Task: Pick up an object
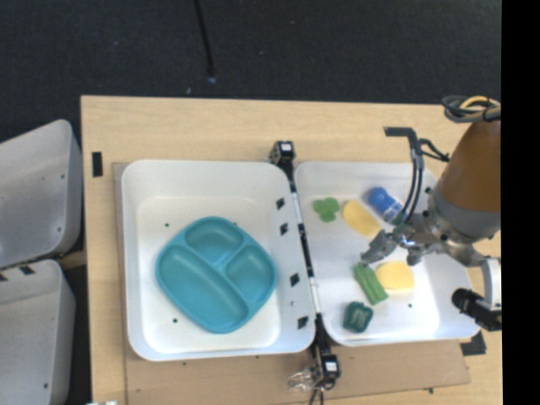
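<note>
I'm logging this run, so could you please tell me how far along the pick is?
Done: the gripper has reached into the right bin, low among the toys. In hand: nothing I can confirm; it sits between the yellow piece, the green block and the yellow lump, with no item seen between its fingers. Left: grasp one and lift it. The teal tray lies in the left bin.

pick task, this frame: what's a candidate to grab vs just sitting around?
Candidates, right bin:
- green block, beside the gripper
- yellow round piece
- yellow piece
- blue object
- small green piece
- dark green cup

Lying about:
- teal divided plate in left bin
</note>
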Controlling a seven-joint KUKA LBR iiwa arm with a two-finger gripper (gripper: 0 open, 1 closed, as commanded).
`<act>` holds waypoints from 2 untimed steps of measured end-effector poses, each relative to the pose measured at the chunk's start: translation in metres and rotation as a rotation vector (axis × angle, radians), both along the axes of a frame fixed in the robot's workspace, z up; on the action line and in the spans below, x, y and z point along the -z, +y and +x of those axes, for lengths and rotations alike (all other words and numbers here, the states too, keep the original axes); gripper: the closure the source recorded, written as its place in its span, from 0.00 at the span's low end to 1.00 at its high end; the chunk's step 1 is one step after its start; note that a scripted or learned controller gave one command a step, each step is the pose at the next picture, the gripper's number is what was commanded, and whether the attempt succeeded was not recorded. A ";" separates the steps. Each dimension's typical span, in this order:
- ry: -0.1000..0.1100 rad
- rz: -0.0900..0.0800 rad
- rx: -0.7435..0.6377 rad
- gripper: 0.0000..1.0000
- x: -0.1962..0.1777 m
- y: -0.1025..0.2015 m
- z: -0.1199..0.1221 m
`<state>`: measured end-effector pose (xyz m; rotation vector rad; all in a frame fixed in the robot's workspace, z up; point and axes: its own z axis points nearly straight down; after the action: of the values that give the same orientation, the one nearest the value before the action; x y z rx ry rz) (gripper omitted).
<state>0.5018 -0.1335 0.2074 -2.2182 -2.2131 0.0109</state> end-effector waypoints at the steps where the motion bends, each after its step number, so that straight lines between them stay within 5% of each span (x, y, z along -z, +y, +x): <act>1: -0.011 -0.001 -0.004 0.00 -0.006 0.001 0.002; 2: -0.012 -0.003 -0.002 0.00 0.046 -0.008 -0.003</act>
<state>0.4989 -0.1418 0.1613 -2.2230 -2.2230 0.0005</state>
